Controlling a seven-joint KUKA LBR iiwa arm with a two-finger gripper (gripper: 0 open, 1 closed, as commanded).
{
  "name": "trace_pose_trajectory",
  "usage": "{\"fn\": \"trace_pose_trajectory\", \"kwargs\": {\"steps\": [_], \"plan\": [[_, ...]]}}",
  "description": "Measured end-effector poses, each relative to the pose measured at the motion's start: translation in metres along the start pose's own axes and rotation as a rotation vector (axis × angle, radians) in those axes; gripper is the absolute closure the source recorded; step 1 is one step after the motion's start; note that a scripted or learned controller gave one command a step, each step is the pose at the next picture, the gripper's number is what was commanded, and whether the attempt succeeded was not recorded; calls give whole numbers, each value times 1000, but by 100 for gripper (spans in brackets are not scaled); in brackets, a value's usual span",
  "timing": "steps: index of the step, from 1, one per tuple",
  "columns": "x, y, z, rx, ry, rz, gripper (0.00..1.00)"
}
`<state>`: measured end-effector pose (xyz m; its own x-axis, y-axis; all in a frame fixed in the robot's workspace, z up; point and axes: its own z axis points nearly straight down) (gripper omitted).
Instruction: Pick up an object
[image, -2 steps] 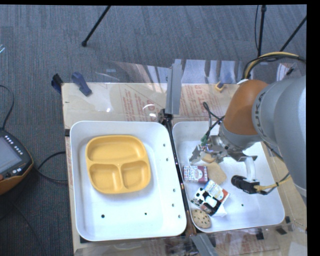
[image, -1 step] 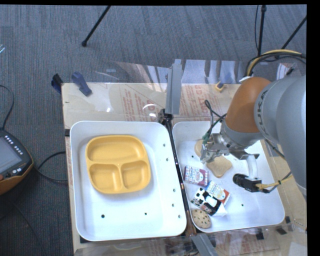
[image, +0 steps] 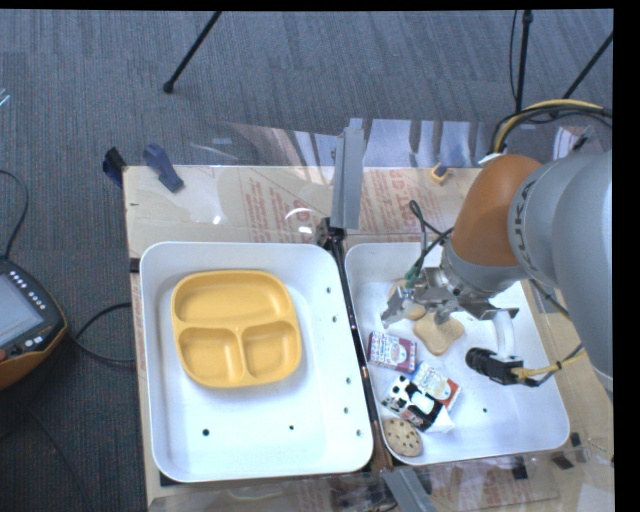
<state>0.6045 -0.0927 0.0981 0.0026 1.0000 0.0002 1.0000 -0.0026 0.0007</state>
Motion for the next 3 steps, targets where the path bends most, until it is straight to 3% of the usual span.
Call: {"fn": "trace_pose_trajectory", "kwargs": {"steps": [1, 2, 3], "plan": [[9, -42, 8, -4, 1, 2, 0], [8, -43, 0, 0, 1, 7, 100], [8, -43, 0, 1, 1, 8, 0]]}}
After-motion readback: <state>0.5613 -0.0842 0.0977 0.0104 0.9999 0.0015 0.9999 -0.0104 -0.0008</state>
